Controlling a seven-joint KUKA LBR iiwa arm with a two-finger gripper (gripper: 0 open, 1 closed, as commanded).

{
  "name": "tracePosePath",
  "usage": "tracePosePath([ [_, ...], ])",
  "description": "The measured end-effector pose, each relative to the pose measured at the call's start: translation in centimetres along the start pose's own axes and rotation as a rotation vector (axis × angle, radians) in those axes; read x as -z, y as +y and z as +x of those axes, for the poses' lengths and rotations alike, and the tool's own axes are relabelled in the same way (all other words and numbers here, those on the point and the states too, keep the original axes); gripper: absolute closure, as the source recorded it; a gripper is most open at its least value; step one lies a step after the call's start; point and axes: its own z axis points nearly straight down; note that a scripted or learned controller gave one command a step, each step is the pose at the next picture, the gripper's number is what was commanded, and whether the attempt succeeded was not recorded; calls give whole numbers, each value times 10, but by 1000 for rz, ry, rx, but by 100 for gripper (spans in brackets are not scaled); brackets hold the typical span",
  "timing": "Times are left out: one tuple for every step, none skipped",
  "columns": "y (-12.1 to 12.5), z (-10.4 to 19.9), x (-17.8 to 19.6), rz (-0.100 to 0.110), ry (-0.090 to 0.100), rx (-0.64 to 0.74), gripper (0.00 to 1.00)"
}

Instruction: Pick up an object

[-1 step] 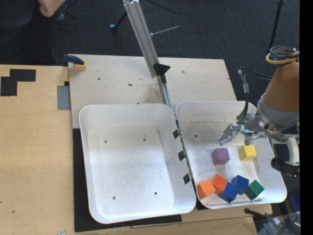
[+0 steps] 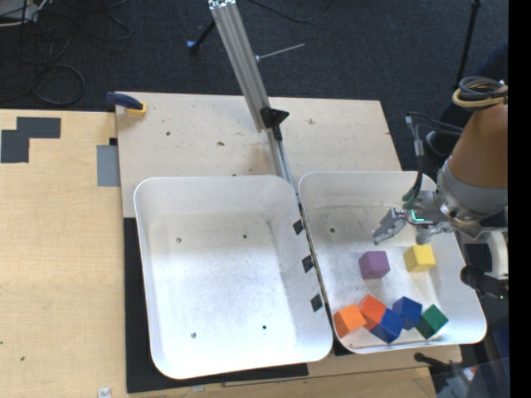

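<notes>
Grey arm with orange band in from the right, claw low, fingers spread, nothing between them.

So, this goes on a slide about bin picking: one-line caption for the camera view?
Gripper hovers above the purple cube in the right bin.

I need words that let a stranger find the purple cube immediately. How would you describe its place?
Look at the right white bin. The purple cube sits near its middle, apart from the cluster of cubes at the near edge. The yellow cube is beside it; it is the bin's one purple block.
</notes>
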Motion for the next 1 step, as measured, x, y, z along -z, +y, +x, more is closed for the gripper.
tracePosePath([
  [-4, 7, -46, 5, 1, 2, 0],
])
